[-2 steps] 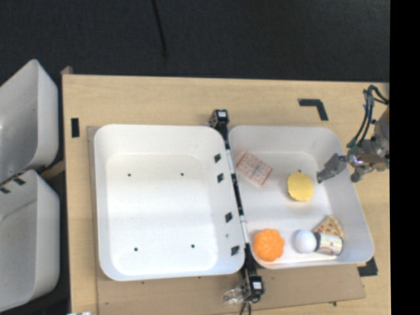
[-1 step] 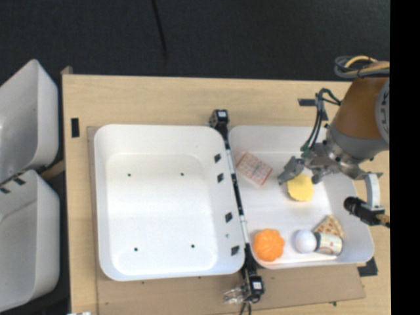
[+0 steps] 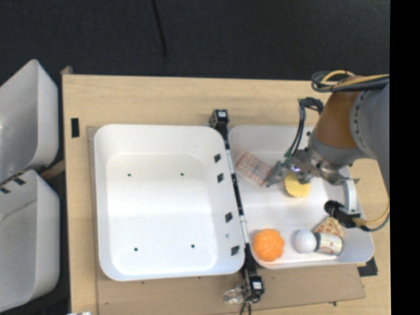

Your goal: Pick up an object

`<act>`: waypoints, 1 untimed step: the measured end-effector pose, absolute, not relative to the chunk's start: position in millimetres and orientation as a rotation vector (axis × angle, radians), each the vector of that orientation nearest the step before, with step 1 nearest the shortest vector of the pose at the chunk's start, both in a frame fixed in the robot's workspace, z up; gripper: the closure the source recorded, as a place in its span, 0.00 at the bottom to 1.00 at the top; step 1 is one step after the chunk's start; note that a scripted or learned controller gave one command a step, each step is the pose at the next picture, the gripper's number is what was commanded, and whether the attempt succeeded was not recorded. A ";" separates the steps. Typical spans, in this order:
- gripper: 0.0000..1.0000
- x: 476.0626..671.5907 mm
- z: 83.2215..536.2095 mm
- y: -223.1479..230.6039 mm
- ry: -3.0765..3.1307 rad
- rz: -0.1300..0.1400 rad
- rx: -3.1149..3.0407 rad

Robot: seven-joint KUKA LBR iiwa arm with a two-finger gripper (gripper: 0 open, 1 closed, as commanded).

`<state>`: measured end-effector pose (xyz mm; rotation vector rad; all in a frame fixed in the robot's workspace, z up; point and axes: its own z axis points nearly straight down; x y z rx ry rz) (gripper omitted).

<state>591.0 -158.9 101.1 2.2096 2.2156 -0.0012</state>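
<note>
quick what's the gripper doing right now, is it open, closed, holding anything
Gripper: low in the right bin, at the yellow object; a grasp cannot be told from this view.

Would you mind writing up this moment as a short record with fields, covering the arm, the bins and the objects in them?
arm: gripper low in the right bin, entering from the right
gripper contact: right at the yellow object; grasp cannot be judged
right bin contents: patterned pink packet near the left wall; orange ball at the front left; white ball beside a printed cup at the front
left bin: white, with small dark dots on its floor
task state: no object seen lifted
</note>
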 end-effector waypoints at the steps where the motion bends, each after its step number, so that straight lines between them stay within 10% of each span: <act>1: 1.00 592.8 113.3 -160.5 2.211 0.004 2.209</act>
